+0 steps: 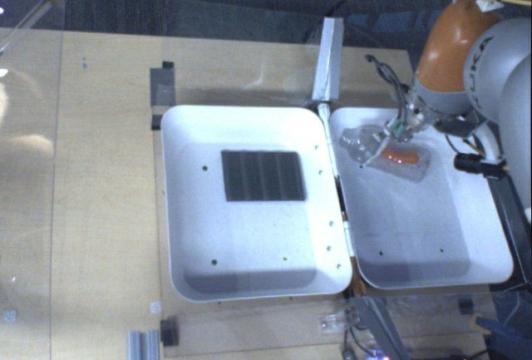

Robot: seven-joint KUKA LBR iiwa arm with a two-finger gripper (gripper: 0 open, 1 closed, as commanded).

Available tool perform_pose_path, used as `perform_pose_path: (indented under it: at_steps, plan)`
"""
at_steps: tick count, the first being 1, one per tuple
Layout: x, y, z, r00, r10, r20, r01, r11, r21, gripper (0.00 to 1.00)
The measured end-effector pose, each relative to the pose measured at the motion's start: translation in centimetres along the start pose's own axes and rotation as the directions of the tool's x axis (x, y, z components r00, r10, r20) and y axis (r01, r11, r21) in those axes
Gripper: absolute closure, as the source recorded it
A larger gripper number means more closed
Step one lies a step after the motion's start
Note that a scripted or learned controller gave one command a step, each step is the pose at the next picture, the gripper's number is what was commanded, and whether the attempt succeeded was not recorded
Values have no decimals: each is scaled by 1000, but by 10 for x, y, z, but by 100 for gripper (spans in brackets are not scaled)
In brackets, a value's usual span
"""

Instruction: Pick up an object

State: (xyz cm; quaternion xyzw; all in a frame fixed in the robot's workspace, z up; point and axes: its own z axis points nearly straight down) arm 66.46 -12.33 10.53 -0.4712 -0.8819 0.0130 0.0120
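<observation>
Bench (91, 209): one pale wooden top, carrying the whole show.
Bins: two shallow white trays side by side, left bin (179, 209) and right bin (465, 250), rims nearly touching down the middle.
Arm (490, 67): one grey KUKA with its orange band, leaning in from the right over the far corner of the right bin.
Dark pad (263, 175): one ribbed rectangle, lying flat in the middle of the left bin.
Clear packet (391, 152): one see-through piece (bag or moulded plastic, hard to call), lying in the far-left part of the right bin, long axis running left to right.
Orange object (401, 157): one small orange-red thing, seen through or under the clear packet.
Gripper (401, 127): it was down right at the far edge of the clear packet, the packet spreading out towards the viewer and to the left from the tips.
Jaws: whether apart or together could not be made out, the tips being too small and blurred.
Held or not: nothing was visibly between the fingers.
</observation>
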Motion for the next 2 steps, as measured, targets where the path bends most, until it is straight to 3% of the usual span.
perform_pose_path:
  at_steps: [1,2]
  plan:
    - [1,-1,-11,1000,-4,-4,4,1000,6,100]
    - [35,23,-78,976,218,-4,-218,976,-25,100]
